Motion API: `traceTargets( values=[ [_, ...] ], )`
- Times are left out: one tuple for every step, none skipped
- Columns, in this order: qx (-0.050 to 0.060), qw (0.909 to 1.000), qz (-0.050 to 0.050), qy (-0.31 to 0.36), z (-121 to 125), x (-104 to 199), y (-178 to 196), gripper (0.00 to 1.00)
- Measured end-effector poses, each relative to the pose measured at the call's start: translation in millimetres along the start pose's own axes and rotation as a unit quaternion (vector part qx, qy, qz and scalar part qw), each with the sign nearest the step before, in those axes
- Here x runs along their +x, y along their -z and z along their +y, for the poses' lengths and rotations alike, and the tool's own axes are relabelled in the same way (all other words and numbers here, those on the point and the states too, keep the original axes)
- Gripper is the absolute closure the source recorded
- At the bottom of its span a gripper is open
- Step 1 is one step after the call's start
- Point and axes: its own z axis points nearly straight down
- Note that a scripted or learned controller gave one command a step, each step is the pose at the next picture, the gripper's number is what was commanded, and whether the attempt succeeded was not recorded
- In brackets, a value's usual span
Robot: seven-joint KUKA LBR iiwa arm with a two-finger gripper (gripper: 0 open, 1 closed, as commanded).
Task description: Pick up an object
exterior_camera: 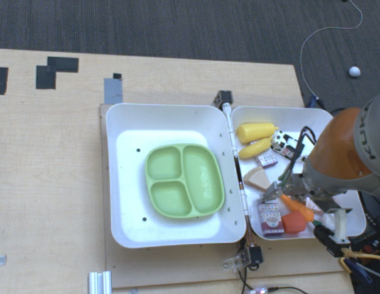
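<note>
The right bin (282,112) holds several small items: two yellow pieces (256,131) at the back, a black-and-white cube (279,141), a small purple packet (267,159), a tan wedge (257,178), a dark red packet (271,217), an orange carrot (298,207) and a red piece (293,224). My gripper (279,192) hangs low over the middle of this bin, just right of the tan wedge and above the carrot's left end. The grey wrist and orange band (340,149) hide the bin's right half. Nothing is visibly held.
The left bin (125,164) carries a light green divided plate (184,180). A metal clamp (224,98) sits at the back between the bins. Cables (355,259) lie at the front right. Dark tape marks (55,71) lie on the wooden bench at the far left.
</note>
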Motion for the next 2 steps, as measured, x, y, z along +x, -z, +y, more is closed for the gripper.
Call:
traceTargets(
  values=[
    [-0.002, 1.0, 0.001, 0.001, 1.7, 1.2, 10.5, 1.0],
    [-0.002, 1.0, 0.001, 0.001, 1.6, 1.2, 10.4, 0.0]
  ],
)
